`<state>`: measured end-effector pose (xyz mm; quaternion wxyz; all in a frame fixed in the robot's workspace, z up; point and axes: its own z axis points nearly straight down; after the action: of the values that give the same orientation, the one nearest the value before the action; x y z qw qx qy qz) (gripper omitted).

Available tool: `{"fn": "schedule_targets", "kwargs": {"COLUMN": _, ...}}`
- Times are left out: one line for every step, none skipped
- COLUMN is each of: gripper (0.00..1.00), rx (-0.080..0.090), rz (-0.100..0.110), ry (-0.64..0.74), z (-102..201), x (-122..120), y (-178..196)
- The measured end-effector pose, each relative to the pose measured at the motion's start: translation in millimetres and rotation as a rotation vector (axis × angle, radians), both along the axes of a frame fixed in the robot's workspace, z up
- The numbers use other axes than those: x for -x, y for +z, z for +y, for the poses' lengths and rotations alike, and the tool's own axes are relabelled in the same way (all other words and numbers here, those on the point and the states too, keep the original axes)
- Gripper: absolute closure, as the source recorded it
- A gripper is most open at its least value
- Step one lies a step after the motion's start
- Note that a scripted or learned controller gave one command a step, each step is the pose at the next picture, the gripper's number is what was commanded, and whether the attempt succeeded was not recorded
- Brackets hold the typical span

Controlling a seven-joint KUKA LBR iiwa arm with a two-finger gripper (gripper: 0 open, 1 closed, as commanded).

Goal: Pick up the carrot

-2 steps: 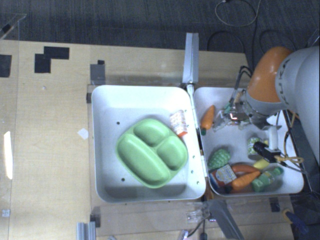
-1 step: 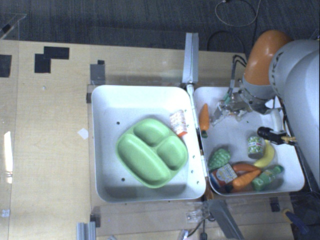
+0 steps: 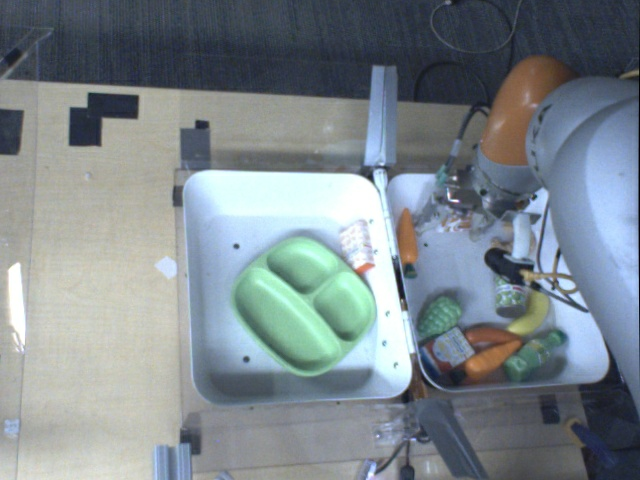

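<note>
An orange carrot [image 3: 406,236] with a green end lies along the left wall of the right bin [image 3: 590,368], pointing up and down the view. A second orange carrot-like piece [image 3: 490,360] lies in the pile at that bin's front. The gripper [image 3: 460,206] hangs below the orange wrist band [image 3: 520,108] over the bin's back part. It is to the right of the carrot by the wall and apart from it. Nothing shows between its fingers.
The right bin also holds a yellow banana [image 3: 531,314], a small can [image 3: 510,293], a green knobbly fruit [image 3: 440,316], a red piece [image 3: 488,334] and a green bottle [image 3: 530,358]. The left bin [image 3: 210,268] bears a green divided plate [image 3: 305,303] and a small packet [image 3: 357,244].
</note>
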<state>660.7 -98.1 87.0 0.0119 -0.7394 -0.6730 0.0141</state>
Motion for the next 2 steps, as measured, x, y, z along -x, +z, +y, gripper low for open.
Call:
{"fn": "schedule_targets", "kwargs": {"gripper": 0.0, "rx": 0.005, "rz": -0.019, "ry": -0.189, "z": 5.2, "x": -4.2, "y": 0.0}}
{"fn": "schedule_targets", "kwargs": {"gripper": 0.0, "rx": 0.004, "rz": -0.044, "ry": -0.358, "z": 62.9, "x": 0.8, "y": 162.7}}
